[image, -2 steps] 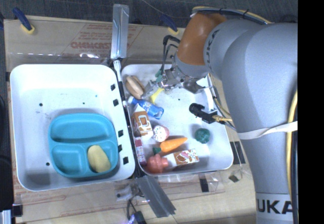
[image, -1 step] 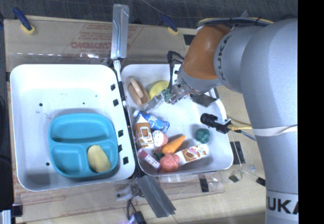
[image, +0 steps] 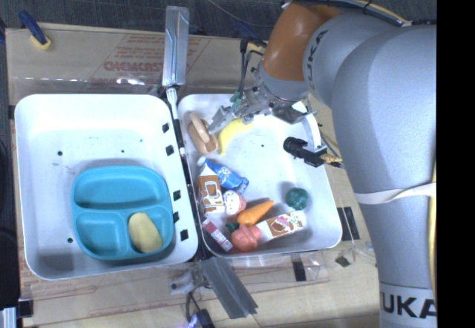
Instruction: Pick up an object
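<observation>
Banana (image: 233, 132) lies at 12 o'clock of right bin (image: 320, 193), just beside hot dog (image: 200, 133). Hand (image: 239, 110) low over banana's upper end, touching or nearly so; finger state unreadable, cannot tell if grasping. Arm leans in from 3 o'clock, wrist tilted, likely to reach back corner. Carrot (image: 255, 211), green ball (image: 297, 197), cartons crowd 6 o'clock. Left bin (image: 44, 126) carries blue tray (image: 111, 200) with 1 potato (image: 145, 232).

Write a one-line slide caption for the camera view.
KUKA arm's gripper reaches over a banana in the cluttered right bin; the left bin holds a blue tray.
</observation>
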{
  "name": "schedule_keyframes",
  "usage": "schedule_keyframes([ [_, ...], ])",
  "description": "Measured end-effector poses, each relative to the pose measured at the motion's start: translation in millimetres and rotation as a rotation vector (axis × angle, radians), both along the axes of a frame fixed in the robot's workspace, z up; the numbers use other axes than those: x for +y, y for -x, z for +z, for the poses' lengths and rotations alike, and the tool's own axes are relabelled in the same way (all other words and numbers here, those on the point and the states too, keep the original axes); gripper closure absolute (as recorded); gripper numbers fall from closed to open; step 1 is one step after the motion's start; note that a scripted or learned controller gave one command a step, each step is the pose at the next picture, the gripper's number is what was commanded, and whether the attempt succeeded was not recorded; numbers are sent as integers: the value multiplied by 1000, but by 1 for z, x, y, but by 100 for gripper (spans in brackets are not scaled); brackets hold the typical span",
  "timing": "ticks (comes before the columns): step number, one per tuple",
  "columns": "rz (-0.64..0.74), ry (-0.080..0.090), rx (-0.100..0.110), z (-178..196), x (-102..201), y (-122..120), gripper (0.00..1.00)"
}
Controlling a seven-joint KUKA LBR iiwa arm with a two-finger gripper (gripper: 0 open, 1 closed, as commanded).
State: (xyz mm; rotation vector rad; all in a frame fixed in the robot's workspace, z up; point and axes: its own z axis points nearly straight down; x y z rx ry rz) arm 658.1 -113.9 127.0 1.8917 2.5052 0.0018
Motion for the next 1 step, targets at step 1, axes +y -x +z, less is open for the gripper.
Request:
schedule_keyframes([
  [1, 93, 1, -18, -21, -9, 2, 0],
])
